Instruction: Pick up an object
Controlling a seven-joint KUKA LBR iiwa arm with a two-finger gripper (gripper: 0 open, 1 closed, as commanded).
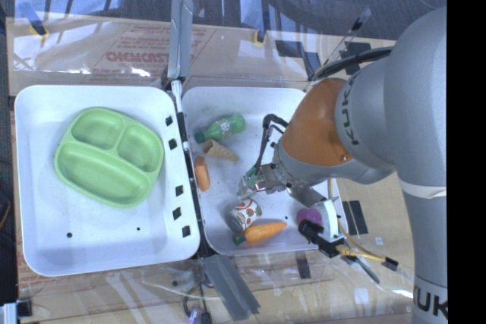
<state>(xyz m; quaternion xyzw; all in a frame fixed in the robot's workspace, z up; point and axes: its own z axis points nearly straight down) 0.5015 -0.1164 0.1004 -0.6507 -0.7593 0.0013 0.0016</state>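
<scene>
1. Arm (pixel 380 110) reaches in over the right bin (pixel 228 96) from its right edge.
2. Left bin (pixel 30 163) carries a green tray (pixel 110 155) at centre.
3. Gripper (pixel 254 182) hangs over the right bin's middle; finger opening cannot be told, nothing seen in its grasp.
4. Green bottle (pixel 222 127) lies toward the far edge, cone (pixel 220 151) just beside it.
5. Carrot (pixel 262 232) lies at the near edge, touching a patterned cup (pixel 244 214).
6. Small orange piece (pixel 202 174) lies by the left wall.
</scene>
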